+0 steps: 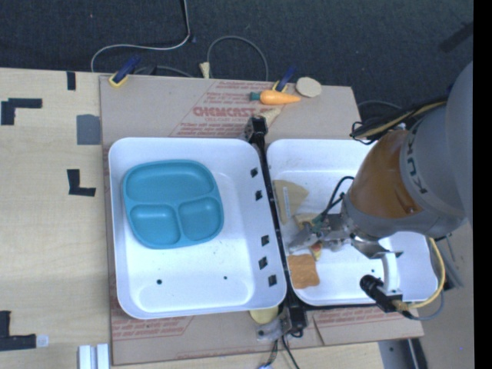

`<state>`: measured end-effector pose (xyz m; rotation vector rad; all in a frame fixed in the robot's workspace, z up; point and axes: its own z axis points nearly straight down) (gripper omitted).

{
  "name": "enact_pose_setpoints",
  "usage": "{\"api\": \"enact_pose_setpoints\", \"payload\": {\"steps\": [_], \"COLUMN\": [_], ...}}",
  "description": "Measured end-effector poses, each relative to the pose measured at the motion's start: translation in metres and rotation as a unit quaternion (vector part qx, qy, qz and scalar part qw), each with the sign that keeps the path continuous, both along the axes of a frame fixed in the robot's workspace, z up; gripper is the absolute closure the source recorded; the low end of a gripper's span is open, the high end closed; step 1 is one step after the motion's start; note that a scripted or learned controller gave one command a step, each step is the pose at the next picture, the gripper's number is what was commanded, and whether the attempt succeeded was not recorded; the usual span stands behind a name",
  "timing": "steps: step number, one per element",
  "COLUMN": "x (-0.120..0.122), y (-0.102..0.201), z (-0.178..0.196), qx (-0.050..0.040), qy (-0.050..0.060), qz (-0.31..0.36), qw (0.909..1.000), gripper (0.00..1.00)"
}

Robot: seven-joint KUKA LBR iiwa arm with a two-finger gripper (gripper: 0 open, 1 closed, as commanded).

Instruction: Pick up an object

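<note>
arm (400, 183) hides part of right bin (307, 154).
</note>
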<state>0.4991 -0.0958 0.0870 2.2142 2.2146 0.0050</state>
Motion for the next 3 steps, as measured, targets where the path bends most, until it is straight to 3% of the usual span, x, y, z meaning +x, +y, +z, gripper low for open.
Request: {"api": "enact_pose_setpoints", "payload": {"steps": [1, 2, 3], "x": [0.057, 0.133, 0.169], "y": [0.002, 0.001, -0.015], "z": [-0.001, -0.001, -0.002], "qx": [0.0017, 0.0015, 0.0017], "qy": [0.003, 0.002, 0.009], "qz": [0.001, 0.002, 0.002], "qw": [1.0000, 1.0000, 1.0000], "gripper": [0.00, 0.00, 0.00]}}
